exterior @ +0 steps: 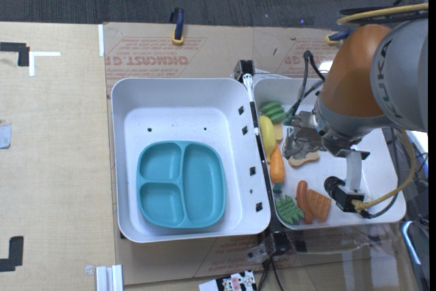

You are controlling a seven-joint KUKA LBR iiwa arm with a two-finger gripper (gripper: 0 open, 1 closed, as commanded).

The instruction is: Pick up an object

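Observation:
My gripper [298, 144] hangs low in the right bin [381, 177], under the orange band of the arm. It sits right over a tan bone-shaped toy [306, 158], near the bin's left side. To the gripper's left lie a yellow banana-like toy [267, 134] and an orange carrot [276, 165]. A green piece [273, 110] lies behind them. In the bin's front part are a green leafy toy [289, 209], a red-orange sausage shape [302, 199] and an orange slice [318, 203].
The left bin [129, 140] holds a teal divided plate [182, 184]. Black clips line the wall between the bins [253, 146]. A blue clamp [177, 25] stands on the cardboard behind the bins. Cables run along the right bin's front right.

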